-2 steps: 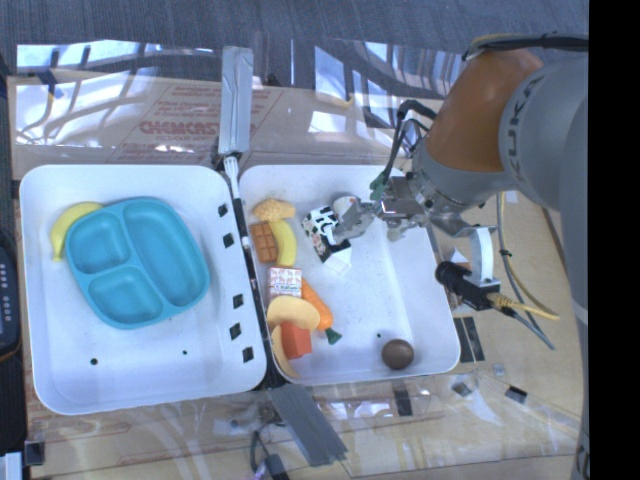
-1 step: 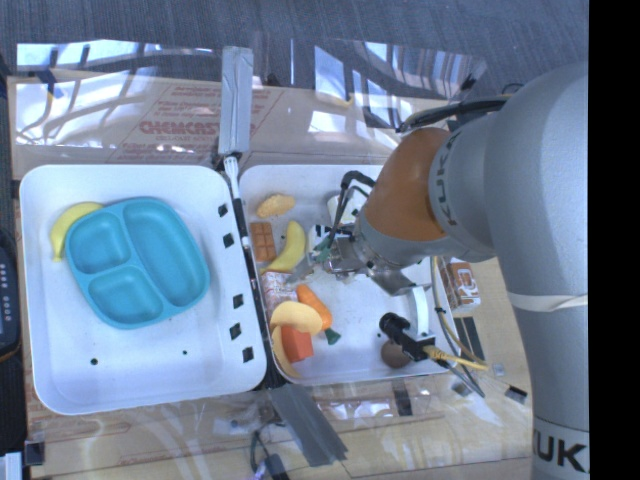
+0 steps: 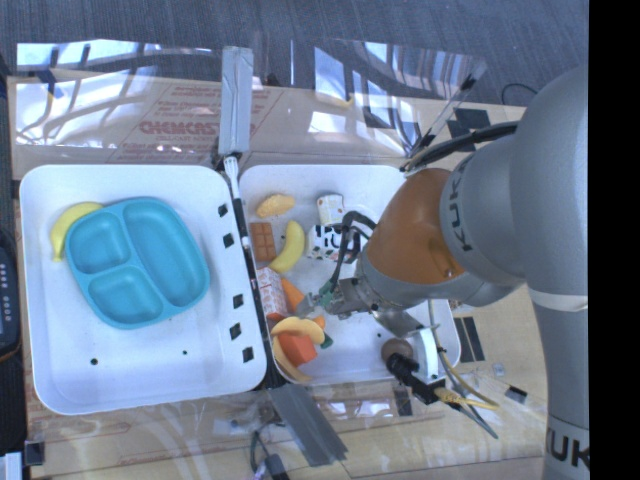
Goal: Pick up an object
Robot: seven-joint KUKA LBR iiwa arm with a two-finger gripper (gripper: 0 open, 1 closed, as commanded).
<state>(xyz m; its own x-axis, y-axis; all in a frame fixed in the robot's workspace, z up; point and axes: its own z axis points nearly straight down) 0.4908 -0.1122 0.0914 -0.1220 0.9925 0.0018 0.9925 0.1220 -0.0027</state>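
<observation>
The claw (image 3: 332, 296) hangs low over the right bin (image 3: 350, 368), at the end of the grey arm (image 3: 520, 218), just below the glossy orange band (image 3: 410, 238). From this slant the wrist hides much of it, so whether it is spread or pressed together cannot be told, and nothing can be seen pinched in it. It sits just beside an orange wedge (image 3: 291, 293), but contact cannot be made out.

The things to pick all lie in the left half of the right bin, near the divider. A yellow banana (image 3: 290, 247) lies above the wedge, smooth and curved, its long axis running from upper right down to lower left. Just left of it is a flat brown ridged block (image 3: 262, 238). Higher up lie a rounded yellow-orange lump (image 3: 275, 205) and a small white cup (image 3: 329, 208). At the bin's near edge a shorter yellow banana-shaped piece (image 3: 298, 326) lies roughly crosswise over a red-orange chunk (image 3: 297, 350), both over a tan dish (image 3: 283, 366).

The left bin (image 3: 60, 368) is matte white plastic with rounded corners. It holds a light blue plate (image 3: 140, 258) with three compartments, tilted on a diagonal, and a yellow curved piece (image 3: 68, 224) touching the plate's upper left rim.
</observation>
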